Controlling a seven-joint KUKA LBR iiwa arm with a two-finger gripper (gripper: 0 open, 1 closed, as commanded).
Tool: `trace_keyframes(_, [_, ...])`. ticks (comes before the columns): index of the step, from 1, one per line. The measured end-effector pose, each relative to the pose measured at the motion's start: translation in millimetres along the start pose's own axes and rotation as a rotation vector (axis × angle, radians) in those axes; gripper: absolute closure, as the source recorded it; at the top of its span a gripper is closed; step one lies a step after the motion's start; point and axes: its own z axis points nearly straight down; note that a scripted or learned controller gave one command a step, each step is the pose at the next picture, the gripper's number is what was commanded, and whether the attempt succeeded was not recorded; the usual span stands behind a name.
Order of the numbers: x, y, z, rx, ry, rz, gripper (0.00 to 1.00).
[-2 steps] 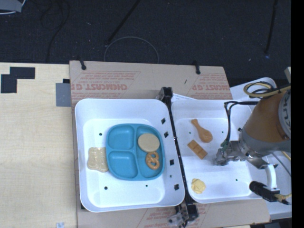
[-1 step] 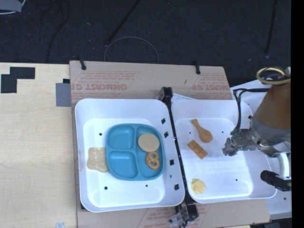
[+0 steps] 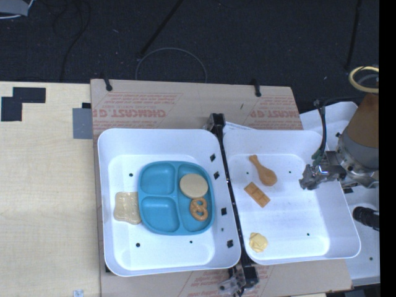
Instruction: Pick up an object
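Bins sit side by side on the table (image 3: 43,184), two shallow white ones resting on a sheet of printed cardboard (image 3: 185,107); the left bin (image 3: 117,147) holds a blue divided plate (image 3: 167,212), and the right bin (image 3: 322,228) holds three loose pieces. On the plate, a round tan biscuit (image 3: 193,185) lies in the upper right compartment, and a pretzel (image 3: 198,209) lies in the lower right compartment just below it; the two left compartments show bare blue. A pale yellowish slab like a slice of bread (image 3: 127,207) lies on the left bin's floor, touching the plate's left edge. In the right bin, a small wooden spoon (image 3: 263,171) lies tilted near the upper middle; an orange-brown rectangular block (image 3: 257,194) lies just below it, close but apart; a pale yellow lump (image 3: 258,242) sits near the bin's lower left corner, well apart from the other two. The arm comes in from the right, its grey body and orange band at the frame's edge; the hand (image 3: 311,178) hangs over the right side of the right bin, well clear of the spoon and the block; it is small and dark against the bin, so I cannot tell how it is set, and nothing shows in its grip. Dark cables trail across the black floor (image 3: 185,30) behind the table.
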Motion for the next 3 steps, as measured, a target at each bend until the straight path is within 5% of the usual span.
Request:
trace_keyframes(1, [-0.8, 0.5, -25.1, 0.002, 0.001, 0.0, 1.0])
trace_keyframes(3, [100.0, 37.5, -9.1, 0.006, 0.003, -0.003, 1.0])
